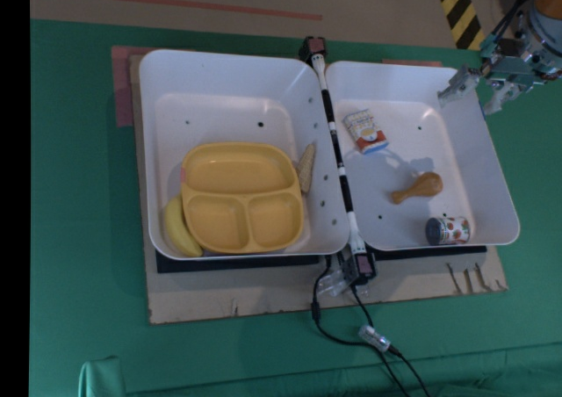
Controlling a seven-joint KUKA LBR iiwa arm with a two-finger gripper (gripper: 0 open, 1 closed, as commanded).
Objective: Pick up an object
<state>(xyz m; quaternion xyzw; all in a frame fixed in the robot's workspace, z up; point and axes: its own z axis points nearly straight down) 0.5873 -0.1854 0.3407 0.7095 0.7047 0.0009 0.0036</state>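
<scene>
Two white bins sit side by side. Over the right bin's (492,177) far corner hang the jaws (475,92), spread apart and holding nothing. Below lie a small carton (365,132), drumstick (419,187) and can (448,230).

Yellow tray (241,196), yellow banana (178,228), white bins (219,79), green cloth (70,211).

No print is legible (carton (365,133) and can (449,230) labels blur).
</scene>
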